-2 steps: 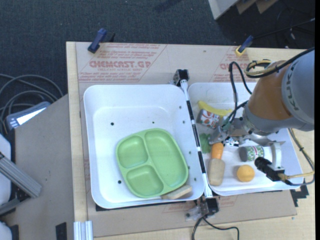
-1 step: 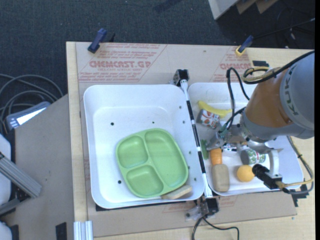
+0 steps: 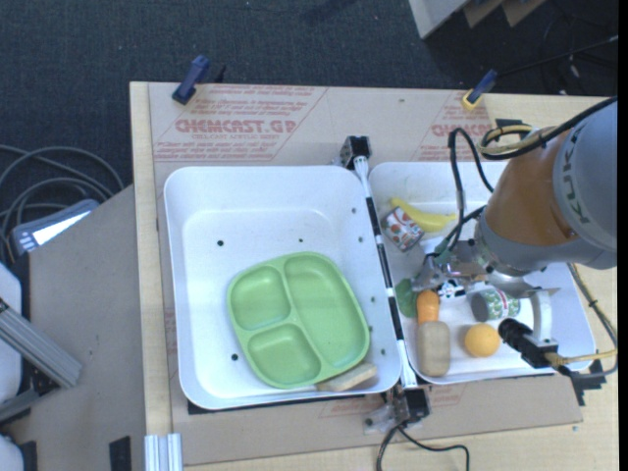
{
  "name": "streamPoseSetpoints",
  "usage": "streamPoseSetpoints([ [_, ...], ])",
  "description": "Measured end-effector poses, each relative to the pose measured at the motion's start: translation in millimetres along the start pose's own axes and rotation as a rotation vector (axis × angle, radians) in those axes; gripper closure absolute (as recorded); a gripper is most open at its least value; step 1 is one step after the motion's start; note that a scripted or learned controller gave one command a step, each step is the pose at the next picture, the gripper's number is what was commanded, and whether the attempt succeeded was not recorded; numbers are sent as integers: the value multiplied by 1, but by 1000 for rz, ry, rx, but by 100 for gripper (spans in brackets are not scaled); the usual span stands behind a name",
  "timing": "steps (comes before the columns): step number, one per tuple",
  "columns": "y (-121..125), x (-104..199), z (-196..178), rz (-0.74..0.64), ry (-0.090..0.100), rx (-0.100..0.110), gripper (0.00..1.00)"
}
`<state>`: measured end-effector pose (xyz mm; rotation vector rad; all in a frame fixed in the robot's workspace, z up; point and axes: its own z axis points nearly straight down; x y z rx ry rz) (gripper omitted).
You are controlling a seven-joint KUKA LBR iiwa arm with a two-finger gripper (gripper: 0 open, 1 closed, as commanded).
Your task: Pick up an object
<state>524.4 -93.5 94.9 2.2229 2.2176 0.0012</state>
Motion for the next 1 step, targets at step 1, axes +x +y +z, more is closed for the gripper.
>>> streamPoseSetpoints([
  [1,8,58,-90,-3,1,2,100],
])
